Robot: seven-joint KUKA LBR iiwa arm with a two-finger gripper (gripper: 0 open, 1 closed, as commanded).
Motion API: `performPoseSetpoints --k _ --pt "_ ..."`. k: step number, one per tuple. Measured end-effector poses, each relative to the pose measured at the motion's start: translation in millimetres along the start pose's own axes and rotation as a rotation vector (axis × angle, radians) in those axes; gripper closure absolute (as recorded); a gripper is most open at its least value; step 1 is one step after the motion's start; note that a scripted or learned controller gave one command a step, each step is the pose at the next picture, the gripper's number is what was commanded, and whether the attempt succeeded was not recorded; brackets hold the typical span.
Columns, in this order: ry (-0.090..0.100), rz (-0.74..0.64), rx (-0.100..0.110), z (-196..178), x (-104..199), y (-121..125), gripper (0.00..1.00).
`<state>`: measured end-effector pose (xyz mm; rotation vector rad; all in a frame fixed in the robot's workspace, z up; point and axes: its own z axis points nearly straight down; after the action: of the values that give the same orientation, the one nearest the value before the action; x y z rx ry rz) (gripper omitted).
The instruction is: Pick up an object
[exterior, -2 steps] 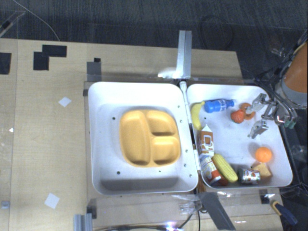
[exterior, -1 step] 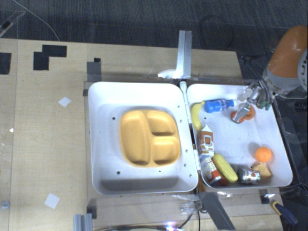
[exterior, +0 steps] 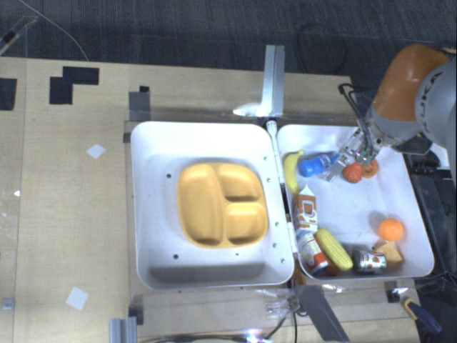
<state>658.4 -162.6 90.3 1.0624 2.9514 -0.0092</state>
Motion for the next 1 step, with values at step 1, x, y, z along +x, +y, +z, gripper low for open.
performPoseSetpoints --k 1 --pt "0.002 -0.001 0.000 1.4 0.9 0.6 0.00"
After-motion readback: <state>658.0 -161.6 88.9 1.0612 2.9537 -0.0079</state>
